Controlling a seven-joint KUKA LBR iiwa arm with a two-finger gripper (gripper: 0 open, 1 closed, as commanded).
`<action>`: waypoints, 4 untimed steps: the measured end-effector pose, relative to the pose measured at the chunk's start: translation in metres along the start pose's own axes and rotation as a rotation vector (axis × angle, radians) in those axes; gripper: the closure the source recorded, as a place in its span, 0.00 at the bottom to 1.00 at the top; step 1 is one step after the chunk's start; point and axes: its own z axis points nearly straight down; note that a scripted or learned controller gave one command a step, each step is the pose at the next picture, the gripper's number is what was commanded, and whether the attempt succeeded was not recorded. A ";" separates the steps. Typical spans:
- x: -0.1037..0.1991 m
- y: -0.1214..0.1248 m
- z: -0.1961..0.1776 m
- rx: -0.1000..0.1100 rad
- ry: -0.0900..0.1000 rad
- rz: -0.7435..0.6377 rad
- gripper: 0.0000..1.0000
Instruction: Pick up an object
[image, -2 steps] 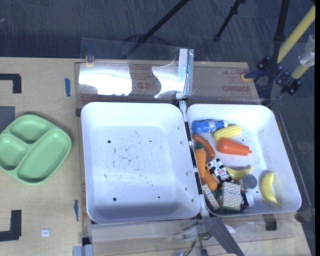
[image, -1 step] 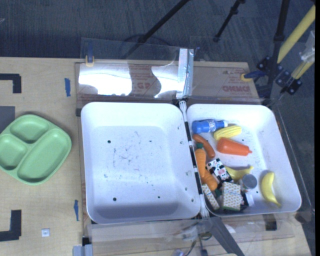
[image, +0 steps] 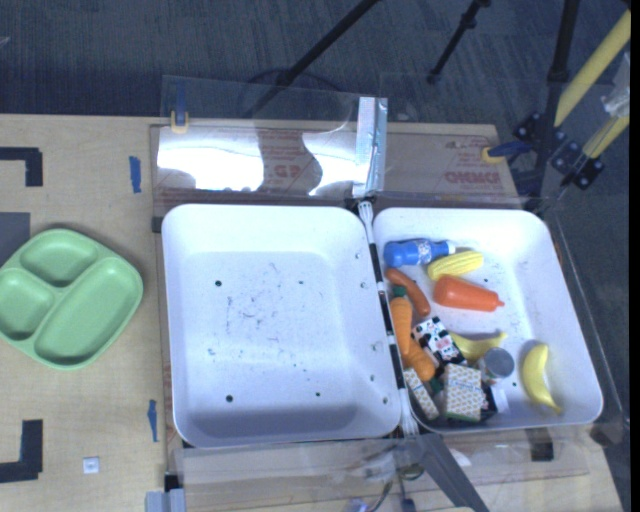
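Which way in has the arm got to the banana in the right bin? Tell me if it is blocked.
Probably not blocked. The banana lies alone by the right bin's outer wall, nothing on top, so a reach from above looks free.

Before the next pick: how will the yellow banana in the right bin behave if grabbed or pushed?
The banana looks like smooth toy plastic, so probably light, stiff and a bit slippery. Its curve may make it pivot when pushed. It lies near the right bin wall, which could crowd a grasp.
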 end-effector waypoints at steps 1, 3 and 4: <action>0.003 0.002 -0.012 -0.005 -0.004 -0.005 1.00; -0.012 0.002 0.022 0.009 0.004 0.061 1.00; -0.010 0.003 0.010 0.004 0.001 0.057 1.00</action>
